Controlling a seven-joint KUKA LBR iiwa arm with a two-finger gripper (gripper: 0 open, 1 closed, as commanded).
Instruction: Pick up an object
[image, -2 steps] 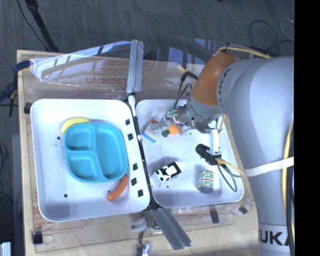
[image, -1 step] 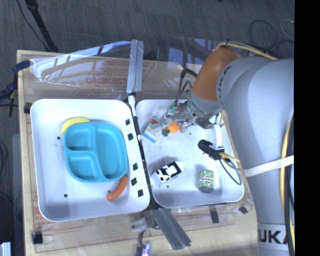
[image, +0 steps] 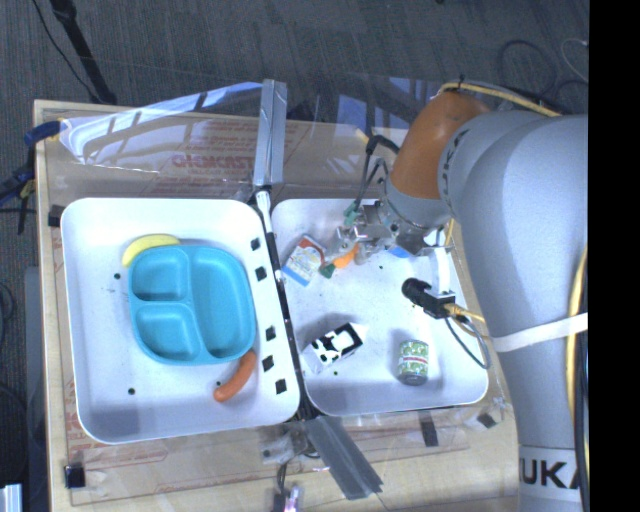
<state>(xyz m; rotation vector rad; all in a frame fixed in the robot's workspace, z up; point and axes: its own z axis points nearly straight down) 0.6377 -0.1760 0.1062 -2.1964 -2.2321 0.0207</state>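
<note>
My gripper (image: 352, 236) hangs low over the back of the right bin (image: 385, 400), under the orange wrist band. Just below and left of it lies a small orange piece (image: 342, 261), touching or nearly touching the gripper's tip. A small blue and white carton (image: 300, 262) lies to the left of that piece. A black and white cow toy (image: 335, 343) sits near the front of the bin, and a green can (image: 413, 361) stands at the front right.
The left bin (image: 90, 330) holds a blue divided plate (image: 190, 303), a yellow thing (image: 150, 245) peeking out behind it and an orange sausage shape (image: 235, 380) in front. A black part with a cable (image: 425, 295) hangs over the right bin. The grey arm covers the right side.
</note>
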